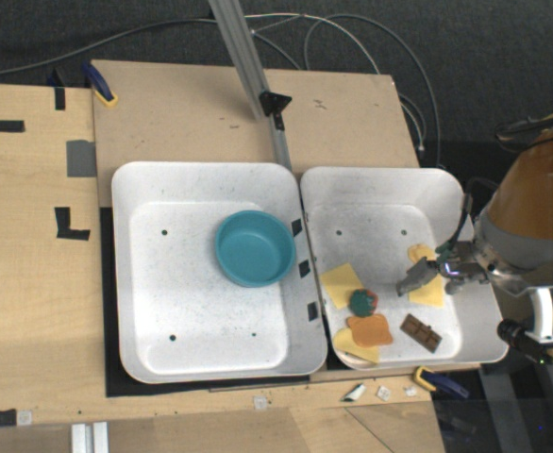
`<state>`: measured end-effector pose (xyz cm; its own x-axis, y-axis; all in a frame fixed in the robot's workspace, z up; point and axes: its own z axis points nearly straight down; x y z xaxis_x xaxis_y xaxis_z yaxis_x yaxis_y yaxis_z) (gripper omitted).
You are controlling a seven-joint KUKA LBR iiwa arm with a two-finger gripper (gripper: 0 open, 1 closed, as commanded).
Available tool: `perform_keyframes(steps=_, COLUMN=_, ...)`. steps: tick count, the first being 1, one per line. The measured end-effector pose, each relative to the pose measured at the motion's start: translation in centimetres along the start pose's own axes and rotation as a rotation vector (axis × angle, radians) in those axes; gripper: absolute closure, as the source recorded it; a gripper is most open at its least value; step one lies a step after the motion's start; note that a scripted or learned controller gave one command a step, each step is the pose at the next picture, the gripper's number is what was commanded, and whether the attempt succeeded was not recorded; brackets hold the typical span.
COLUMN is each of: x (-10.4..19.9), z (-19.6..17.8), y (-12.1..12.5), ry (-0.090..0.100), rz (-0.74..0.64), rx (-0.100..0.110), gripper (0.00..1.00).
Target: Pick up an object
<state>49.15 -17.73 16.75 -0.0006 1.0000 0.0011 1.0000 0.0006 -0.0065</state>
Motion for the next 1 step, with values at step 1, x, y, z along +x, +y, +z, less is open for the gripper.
perform_keyframes(steps=1, x=1.03, z=5.63, y=0.37, ry=0.001, rz=-0.002, rx=0.001, gripper=0.00)
